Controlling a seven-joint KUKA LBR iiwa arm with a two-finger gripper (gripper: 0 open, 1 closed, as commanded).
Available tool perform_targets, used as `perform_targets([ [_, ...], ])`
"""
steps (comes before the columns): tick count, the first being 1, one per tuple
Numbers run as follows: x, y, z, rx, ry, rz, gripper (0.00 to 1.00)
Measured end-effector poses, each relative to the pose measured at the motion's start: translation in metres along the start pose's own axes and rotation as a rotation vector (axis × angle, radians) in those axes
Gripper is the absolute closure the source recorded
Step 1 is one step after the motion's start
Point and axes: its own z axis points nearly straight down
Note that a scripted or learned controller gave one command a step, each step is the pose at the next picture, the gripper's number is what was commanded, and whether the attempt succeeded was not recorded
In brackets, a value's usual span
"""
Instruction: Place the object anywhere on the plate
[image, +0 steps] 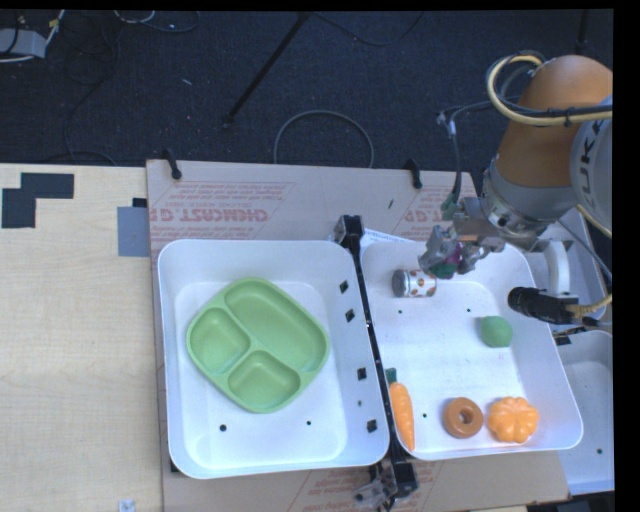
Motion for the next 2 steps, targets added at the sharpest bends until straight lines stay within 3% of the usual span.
perform_targets([
  [2,0.105,-0.01,0.01,0.001,-0.001,0.0,1.0],
])
